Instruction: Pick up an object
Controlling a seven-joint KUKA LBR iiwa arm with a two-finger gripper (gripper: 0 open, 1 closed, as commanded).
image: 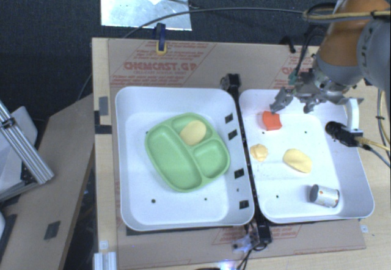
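My gripper [297,104] hangs over the back of the right bin [360,183], its two fingers spread apart with nothing between them. An orange block [271,120] lies just below and left of the left fingertip. Further forward in the same bin lie a small yellow lump [259,152], a larger yellow piece [297,160] and a grey metal cylinder [324,195]. In the left bin [140,201] sits a green divided plate [177,165] with a pale yellow object [193,132] in its rear compartment.
A black cable connector [339,132] sticks into the right bin from the arm side. Black clips [232,82] run along the seam between the bins. The bench's cardboard sheet [165,64] extends behind them.
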